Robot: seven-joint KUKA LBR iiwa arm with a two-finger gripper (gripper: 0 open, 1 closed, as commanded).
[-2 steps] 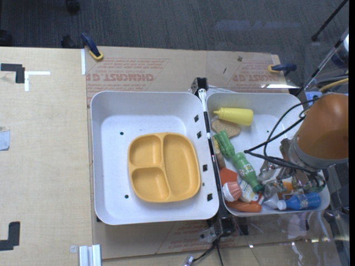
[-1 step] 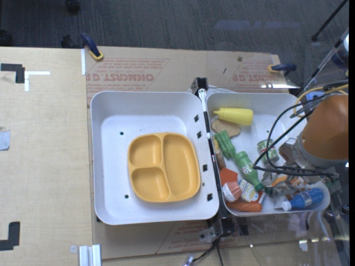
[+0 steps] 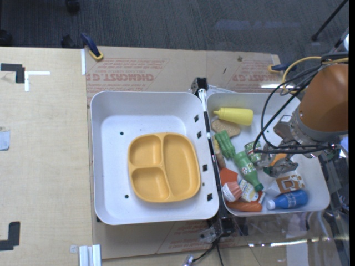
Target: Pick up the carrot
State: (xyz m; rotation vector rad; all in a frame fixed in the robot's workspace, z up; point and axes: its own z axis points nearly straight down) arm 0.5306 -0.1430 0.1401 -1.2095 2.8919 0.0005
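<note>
Carrot (image 3: 280, 164) lies in the right bin (image 3: 317, 203) near its right edge, under the gripper (image 3: 273, 160); not lifted; grip state unclear.

Dark grey carpet (image 3: 183, 15) runs across the top of the view, with the wheeled foot of an office chair (image 3: 71, 4) showing at the upper left and a thin black stand leg (image 3: 331, 16) cutting in at the upper right. Below it lies the pale wood desk (image 3: 41, 148), marked with small black brackets (image 3: 15, 72) and a strip of white tape (image 3: 39, 73). A sheet of brown cardboard (image 3: 144, 71) with reversed red lettering covers the desk's middle, pinned at its far corners by blue and yellow clamps (image 3: 91, 47). The light is even and soft, casting only faint shadows.
</note>
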